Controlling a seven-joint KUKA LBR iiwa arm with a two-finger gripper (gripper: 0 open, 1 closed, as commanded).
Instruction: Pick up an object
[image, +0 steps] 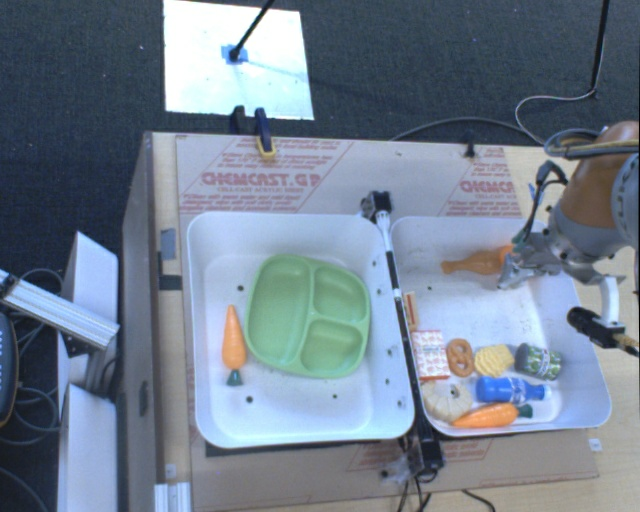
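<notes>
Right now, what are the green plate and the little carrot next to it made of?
The green plate looks like smooth moulded plastic: one even pale green, with soft rounded dividers and a slight sheen. The little carrot seems to be toy plastic too, flat bright orange with a dark green tip, though rubber or foam can't be ruled out.

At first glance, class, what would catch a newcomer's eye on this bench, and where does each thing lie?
The green divided plate stands out most, filling the middle of the left bin, with a toy carrot lying beside it on its left. In the right bin, a cluster of small toy foods crowds the near edge, among them a pretzel and a blue bottle. The gripper hangs at that bin's far side, close to an orange drumstick.
</notes>
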